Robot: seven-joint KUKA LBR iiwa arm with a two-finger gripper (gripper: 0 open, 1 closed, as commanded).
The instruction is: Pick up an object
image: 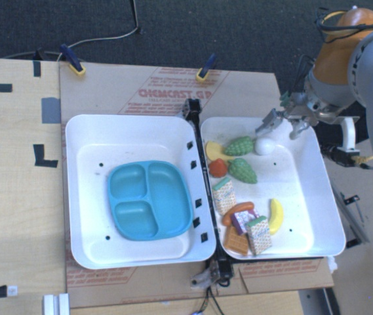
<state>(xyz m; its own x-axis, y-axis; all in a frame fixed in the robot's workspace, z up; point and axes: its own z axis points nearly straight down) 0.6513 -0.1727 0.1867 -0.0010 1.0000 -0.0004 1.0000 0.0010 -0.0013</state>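
Right bin [304, 195], open end effector [282, 127] above.

A single fixed camera looks down at a slant from above the counter [16, 176] — far enough back to take in both white bins [81, 195] side by side — with the arm [343, 58] entering from the bins' right.

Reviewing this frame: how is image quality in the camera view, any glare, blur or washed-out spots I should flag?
Camera view: even, soft light; the right bin reads near-white, so the white ball barely stands out; the gripper looks soft and slightly blurred; the blue plate is crisp, with faint shadows along the bin walls.
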